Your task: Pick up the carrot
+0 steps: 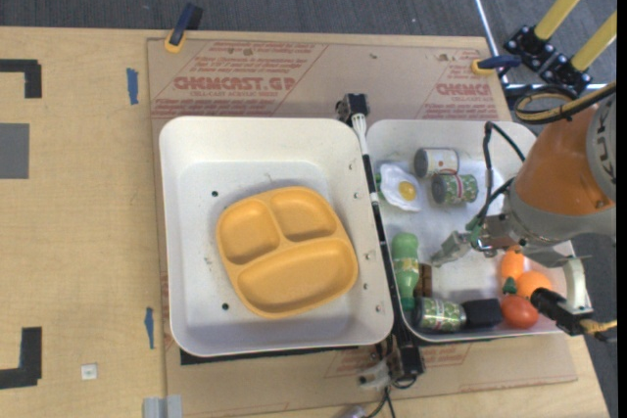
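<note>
Hovering over the right bin (509,140), the claw (460,245) shows unclear finger spacing, near the carrot (517,269).

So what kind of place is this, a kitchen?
More likely a robot test bench than a kitchen: a grey arm reaches over two white bins, one holding toy food like a fried egg, on taped cardboard.

A yellow three-compartment plastic tray (286,250) lies in the left white bin (186,210). Right of that tray, the right white bin (431,134) holds a white-and-yellow fried egg toy (401,187), a green bottle (406,253) and an orange carrot (513,269).
</note>
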